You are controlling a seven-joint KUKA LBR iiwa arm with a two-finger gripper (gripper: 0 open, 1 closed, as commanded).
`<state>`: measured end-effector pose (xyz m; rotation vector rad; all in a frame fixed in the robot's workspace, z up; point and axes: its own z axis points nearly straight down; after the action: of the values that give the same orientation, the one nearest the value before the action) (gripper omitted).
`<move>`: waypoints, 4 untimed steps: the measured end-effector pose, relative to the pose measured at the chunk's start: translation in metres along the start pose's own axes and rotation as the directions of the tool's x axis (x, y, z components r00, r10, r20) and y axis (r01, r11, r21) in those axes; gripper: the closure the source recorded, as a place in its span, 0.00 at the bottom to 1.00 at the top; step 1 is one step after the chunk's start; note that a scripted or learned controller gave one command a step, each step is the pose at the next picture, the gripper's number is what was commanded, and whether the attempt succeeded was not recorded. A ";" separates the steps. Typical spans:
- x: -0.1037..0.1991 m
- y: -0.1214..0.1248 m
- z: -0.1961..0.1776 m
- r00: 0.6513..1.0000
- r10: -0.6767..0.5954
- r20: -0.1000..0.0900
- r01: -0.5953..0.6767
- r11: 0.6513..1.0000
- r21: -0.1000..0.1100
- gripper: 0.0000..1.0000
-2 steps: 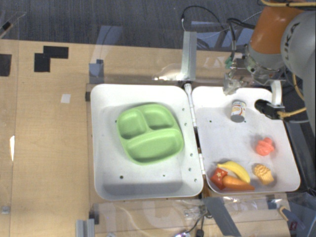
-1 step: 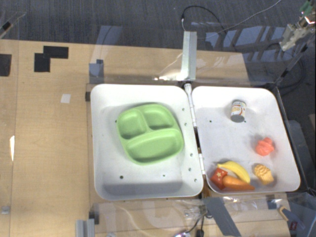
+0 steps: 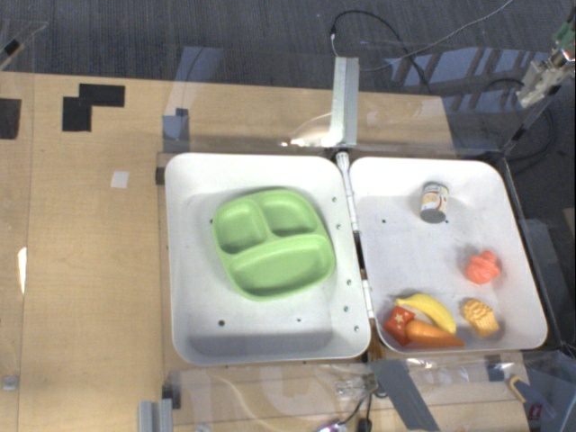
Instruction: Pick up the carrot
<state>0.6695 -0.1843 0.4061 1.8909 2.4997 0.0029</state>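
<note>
The carrot [image 3: 433, 334] lies flat and orange in the right bin's [image 3: 396, 232] near corner, pressed against the banana [image 3: 427, 310], its tip pointing right.

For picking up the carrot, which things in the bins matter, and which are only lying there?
Belongs to the job:
carrot

Just lying about:
banana
strawberry
small can
red-orange toy fruit
yellow bumpy toy
green divided plate
</note>
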 end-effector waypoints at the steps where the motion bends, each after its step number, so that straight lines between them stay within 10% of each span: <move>1: 0.022 0.007 -0.032 0.751 -0.660 0.003 0.660 0.751 -0.003 1.00; 2: 0.000 -0.009 -0.032 0.478 -0.878 0.004 0.878 0.478 -0.002 1.00; 3: -0.017 -0.012 -0.033 0.297 -0.955 0.006 0.955 0.297 -0.001 1.00; 4: -0.015 -0.018 -0.032 0.214 -0.977 0.004 0.977 0.214 -0.001 1.00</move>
<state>0.6560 -0.2036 0.4380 -0.0936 3.1292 -0.0029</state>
